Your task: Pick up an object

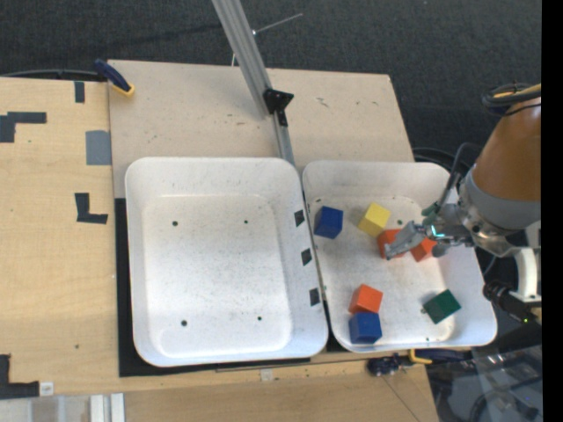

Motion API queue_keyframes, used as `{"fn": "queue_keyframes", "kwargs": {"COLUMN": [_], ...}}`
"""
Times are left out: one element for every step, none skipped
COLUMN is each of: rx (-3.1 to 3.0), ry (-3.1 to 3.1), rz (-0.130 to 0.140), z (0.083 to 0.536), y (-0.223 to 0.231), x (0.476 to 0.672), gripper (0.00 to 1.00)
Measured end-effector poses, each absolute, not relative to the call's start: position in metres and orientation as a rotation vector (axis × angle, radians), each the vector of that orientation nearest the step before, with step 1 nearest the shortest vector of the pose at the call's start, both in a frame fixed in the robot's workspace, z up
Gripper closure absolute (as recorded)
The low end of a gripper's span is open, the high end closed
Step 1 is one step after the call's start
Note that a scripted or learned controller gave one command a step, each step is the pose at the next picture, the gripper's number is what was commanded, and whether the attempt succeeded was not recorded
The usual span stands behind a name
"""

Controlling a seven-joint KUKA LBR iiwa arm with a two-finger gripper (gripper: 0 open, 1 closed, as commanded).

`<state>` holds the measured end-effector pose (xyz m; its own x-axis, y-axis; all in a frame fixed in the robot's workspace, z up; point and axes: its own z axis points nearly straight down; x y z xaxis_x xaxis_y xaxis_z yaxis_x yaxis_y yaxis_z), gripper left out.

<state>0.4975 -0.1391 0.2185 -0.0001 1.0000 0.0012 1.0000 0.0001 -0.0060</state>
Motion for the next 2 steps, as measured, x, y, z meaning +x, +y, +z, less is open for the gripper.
{"fn": "queue_keyframes", "kwargs": {"rx": [-2.219,-2.217], "ry": [-2.222,-2.219], "rz": [0.002,0.006], "z": [0.221,0.175], "y": [-0.139,-0.131], "x": [0.498,0.498], "gripper": [0.0,0.0]}}
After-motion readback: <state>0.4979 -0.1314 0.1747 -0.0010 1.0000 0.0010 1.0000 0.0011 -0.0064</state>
